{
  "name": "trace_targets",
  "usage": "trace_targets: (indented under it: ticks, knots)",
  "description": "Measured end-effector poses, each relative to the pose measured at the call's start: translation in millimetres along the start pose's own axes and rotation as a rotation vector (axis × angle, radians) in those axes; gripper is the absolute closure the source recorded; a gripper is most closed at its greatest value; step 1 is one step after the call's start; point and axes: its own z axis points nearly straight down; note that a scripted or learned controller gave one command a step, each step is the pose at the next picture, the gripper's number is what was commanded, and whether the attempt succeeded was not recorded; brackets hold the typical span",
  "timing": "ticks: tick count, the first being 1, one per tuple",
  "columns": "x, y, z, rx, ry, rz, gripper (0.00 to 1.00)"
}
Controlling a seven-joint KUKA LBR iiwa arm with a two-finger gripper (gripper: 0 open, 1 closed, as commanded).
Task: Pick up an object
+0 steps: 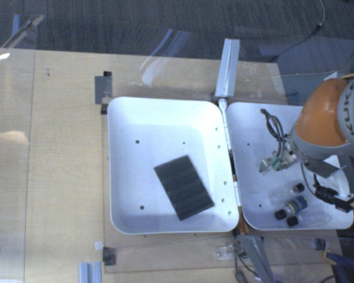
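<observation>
Progress: nothing lifted yet; the grasp is still to do, judging by how things lie.
Object: dark ribbed rectangular pad (183, 187), flat in the left bin (124, 158), well left of the gripper.
Gripper (273, 163): over the right bin (248, 122); finger state: cannot tell.
Bins: smooth white, shallow, rounded corners.

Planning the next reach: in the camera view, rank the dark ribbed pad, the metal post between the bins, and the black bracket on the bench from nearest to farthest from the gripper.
1. Dark ribbed pad, in the left bin, left of the gripper.
2. Metal post, above where the bins meet.
3. Black bracket, off the left bin's far-left corner.
</observation>
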Motion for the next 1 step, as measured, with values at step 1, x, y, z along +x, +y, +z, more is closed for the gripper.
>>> trace_targets:
  ticks: [1]
  knots:
    - [21.1,93.8,-79.9,0.017,0.013,0.035,1.00]
